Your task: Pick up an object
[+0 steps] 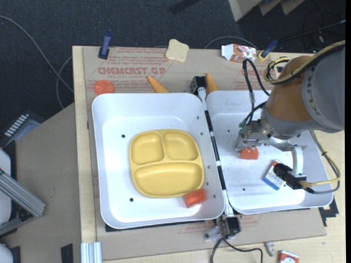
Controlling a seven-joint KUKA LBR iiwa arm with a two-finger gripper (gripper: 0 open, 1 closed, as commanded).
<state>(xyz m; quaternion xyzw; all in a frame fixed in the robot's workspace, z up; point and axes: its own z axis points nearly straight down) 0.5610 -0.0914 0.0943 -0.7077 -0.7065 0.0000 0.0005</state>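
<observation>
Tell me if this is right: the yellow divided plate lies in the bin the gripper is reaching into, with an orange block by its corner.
Not quite. The camera view shows the yellow divided plate in the other bin, away from the gripper; the orange block is by its corner.

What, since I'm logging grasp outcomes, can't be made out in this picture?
Camera view:
- Whether the gripper grips the orange block below it: the wrist covers the contact.
- The right bin's upper right part: hidden by the arm.
- Print on the small packet beyond the bins: too small.
</observation>
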